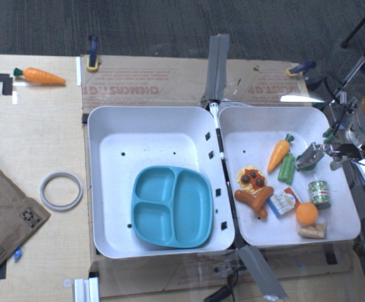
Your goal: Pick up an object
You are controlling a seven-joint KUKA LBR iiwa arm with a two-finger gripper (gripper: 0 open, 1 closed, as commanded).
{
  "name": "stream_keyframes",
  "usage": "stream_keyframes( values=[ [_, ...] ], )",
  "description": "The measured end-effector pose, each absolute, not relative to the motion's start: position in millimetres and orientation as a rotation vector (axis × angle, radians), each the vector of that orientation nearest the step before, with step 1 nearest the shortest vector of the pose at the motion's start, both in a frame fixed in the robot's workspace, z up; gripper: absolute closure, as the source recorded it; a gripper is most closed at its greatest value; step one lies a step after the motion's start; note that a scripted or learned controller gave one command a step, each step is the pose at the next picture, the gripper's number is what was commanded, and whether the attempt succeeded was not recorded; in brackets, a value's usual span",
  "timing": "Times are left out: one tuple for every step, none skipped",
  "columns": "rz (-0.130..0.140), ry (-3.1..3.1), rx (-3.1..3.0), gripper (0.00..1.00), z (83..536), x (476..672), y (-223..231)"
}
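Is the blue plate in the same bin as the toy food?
No, the blue plate lies in the left bin, while the toy food sits in the right bin.

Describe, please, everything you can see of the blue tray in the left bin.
The blue tray is a light turquoise dish, plastic by its look, with rounded corners and three compartments: one long at its right, two smaller at its left. It lies flat and upright on the floor of the left bin, toward the near right corner, turned slightly askew. Its compartments hold nothing.
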State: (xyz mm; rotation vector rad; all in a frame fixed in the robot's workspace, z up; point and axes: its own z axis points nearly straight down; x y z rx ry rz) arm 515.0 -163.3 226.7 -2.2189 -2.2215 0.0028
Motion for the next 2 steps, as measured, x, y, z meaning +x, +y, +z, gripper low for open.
stream_keyframes(
  values=[
    [0.002,-2.221,-2.22,0.0,229,523.6,-193],
    [0.001,-2.386,-2.046,0.0,114,556.9,-180]
  ],
)
